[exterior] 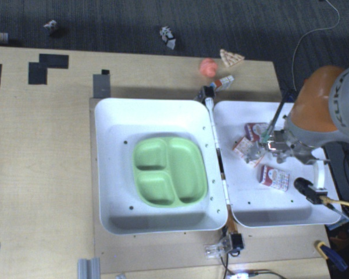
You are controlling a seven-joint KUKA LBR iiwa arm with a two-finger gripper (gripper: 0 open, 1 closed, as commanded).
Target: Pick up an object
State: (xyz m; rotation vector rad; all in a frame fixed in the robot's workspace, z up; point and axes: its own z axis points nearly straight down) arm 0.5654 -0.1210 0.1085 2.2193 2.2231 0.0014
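Note:
The right bin [238,205] holds several small packets. A red and white packet [256,131] lies toward the back, a pale one [242,147] sits left of centre, and a red and white carton [274,178] lies nearer the front. My gripper [266,148] is low in the bin among the first two, just right of the pale packet, and its tip is too small and cluttered to read. The arm's orange band [317,106] rises behind it at the right.
A green divided plate [168,170] lies in the left bin [110,156]. Beyond the bins, on the bench, are a pink ball [208,67], a toy pizza slice [231,57] and a small tube [222,83].

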